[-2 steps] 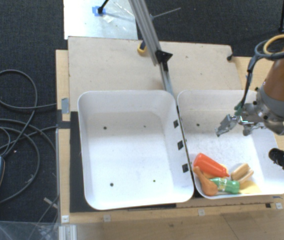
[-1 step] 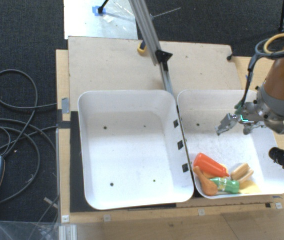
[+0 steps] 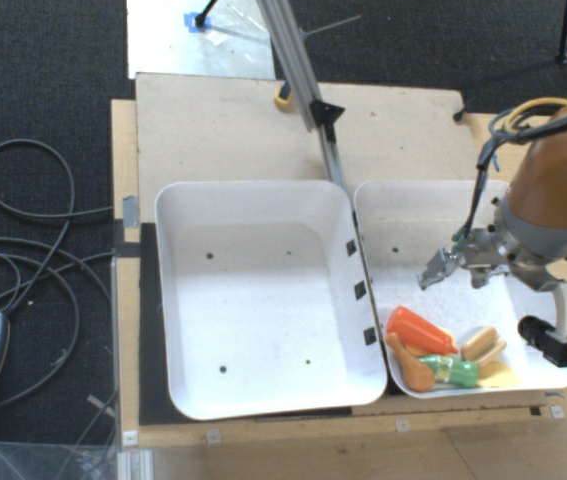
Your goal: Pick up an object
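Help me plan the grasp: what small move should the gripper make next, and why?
Probably shift toward the bin's near edge and descend. The gripper hovers over bare floor in the right bin, while the orange piece and the other toy foods are clustered in that bin's near corner.

Grey arm [image 3: 548, 233] w/ orange band, yellow & blue cables on top, metal hand [image 3: 441, 268]

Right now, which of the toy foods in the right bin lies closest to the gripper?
The orange-red carrot-like piece. It lies uppermost in the pile, just below the gripper; the tan drumstick, green piece and bun lie farther off.
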Robot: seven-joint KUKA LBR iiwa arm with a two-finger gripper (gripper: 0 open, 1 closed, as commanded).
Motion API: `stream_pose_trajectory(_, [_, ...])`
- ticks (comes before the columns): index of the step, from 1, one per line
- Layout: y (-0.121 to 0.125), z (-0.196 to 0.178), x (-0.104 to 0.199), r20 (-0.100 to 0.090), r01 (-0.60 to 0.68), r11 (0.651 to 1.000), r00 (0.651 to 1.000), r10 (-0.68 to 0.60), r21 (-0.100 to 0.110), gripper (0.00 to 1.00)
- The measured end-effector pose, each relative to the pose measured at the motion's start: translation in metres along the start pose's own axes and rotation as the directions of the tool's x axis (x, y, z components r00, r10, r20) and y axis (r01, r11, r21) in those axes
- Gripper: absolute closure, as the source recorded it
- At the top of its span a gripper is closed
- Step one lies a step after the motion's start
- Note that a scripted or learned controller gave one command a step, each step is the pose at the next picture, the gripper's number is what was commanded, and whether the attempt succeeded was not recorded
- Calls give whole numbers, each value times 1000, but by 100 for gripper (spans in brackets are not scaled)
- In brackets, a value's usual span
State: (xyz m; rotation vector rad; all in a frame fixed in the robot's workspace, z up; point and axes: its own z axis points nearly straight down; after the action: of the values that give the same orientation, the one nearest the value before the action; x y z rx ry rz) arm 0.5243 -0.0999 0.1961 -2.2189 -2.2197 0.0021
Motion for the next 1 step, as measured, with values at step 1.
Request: stream_pose_trajectory(1, [2, 61, 7, -1, 0, 1000, 1000, 0, 2, 0])
